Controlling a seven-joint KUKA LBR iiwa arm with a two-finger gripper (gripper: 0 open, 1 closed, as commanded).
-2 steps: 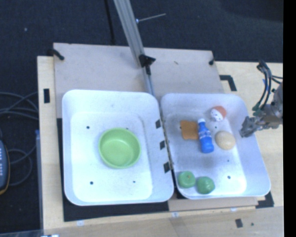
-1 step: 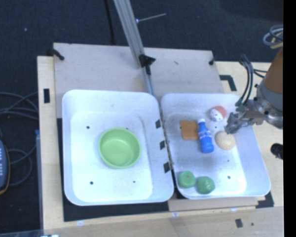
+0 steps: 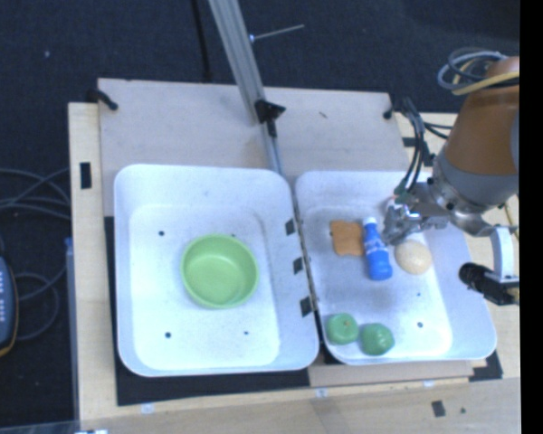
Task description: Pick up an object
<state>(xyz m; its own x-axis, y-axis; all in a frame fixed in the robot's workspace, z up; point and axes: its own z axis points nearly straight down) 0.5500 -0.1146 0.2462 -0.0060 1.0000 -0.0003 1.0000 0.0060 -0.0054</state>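
We see the gripper (image 3: 400,224) low over the right bin (image 3: 434,333), hanging from the grey and orange arm (image 3: 480,152) that reaches in from the right. Whether anything sits between its jaws we cannot tell; the metal end is small and blurred against the white floor.

The nearest candidates are 2: the blue bottle (image 3: 376,253) and the pale round object (image 3: 414,259). The bottle lies just beside the gripper, below and slightly left of it, its white cap pointing up toward the bin's far wall, so its long axis runs roughly near-to-far in the view. The pale object lies just below and right of the gripper, touching or nearly touching the bottle's side.

We judge that a grasp on the bottle wants the jaws closing across its narrow width, left to right. The brown flat piece (image 3: 347,239) sits just beside the bottle's left, and 2 green round objects (image 3: 359,334) rest near the front wall. The green bowl (image 3: 219,270) lies in the left bin (image 3: 163,188), well apart.
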